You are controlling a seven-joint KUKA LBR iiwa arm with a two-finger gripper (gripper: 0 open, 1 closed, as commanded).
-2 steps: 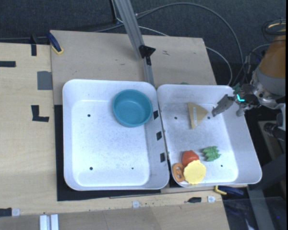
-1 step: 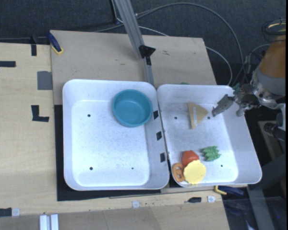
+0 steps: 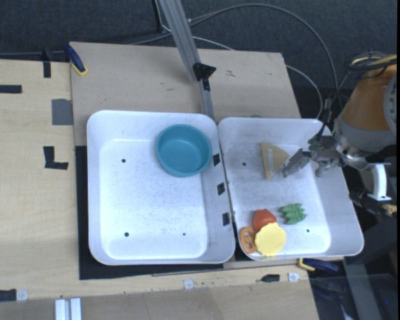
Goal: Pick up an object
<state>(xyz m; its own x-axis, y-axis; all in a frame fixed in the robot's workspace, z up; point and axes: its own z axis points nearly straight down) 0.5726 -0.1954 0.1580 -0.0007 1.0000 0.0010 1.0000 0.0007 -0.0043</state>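
Camera view has two white bins: the left bin [image 3: 113, 205] carries a blue bowl [image 3: 183, 150], the right bin [image 3: 333, 212] a tan wedge [image 3: 273, 159], green piece [image 3: 293, 213], red piece [image 3: 264, 218] and yellow piece [image 3: 271, 239]. Over the right bin, the gripper [image 3: 305, 164] hangs spread wide beside the wedge, holding nothing.

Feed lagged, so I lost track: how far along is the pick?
Done: the gripper is over the right bin, open beside the tan wedge. In hand: nothing between its fingers. Left: closing on an object and lifting it; the green toy, red piece and yellow piece lie untouched.
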